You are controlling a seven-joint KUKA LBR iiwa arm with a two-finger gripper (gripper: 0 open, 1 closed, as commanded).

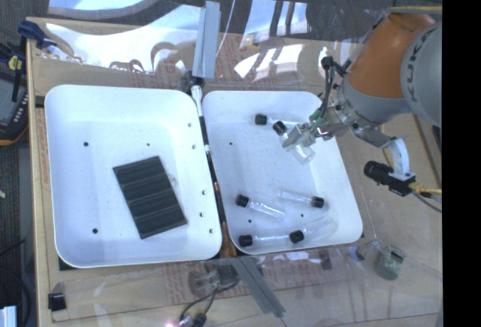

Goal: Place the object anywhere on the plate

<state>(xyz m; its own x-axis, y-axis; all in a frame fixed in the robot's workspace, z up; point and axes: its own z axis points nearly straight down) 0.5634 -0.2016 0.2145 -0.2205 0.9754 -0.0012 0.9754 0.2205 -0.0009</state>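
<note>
White bins (pixel 75 104); dark grey ribbed plate (pixel 149 197); clear vials (pixel 302 200) w/ black caps; orange-banded grey arm (pixel 391 66).

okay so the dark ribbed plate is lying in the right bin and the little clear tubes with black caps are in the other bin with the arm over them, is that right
Not quite. In the camera view the dark ribbed plate lies in the left bin, not the right one. The clear tubes with black caps are in the other bin, the right bin, with the arm's gripper over them.

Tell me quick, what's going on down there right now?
Claw over right bin, grip unclear. Clear vials scattered below. Dark ridged plate in left bin, nothing on it.
</note>
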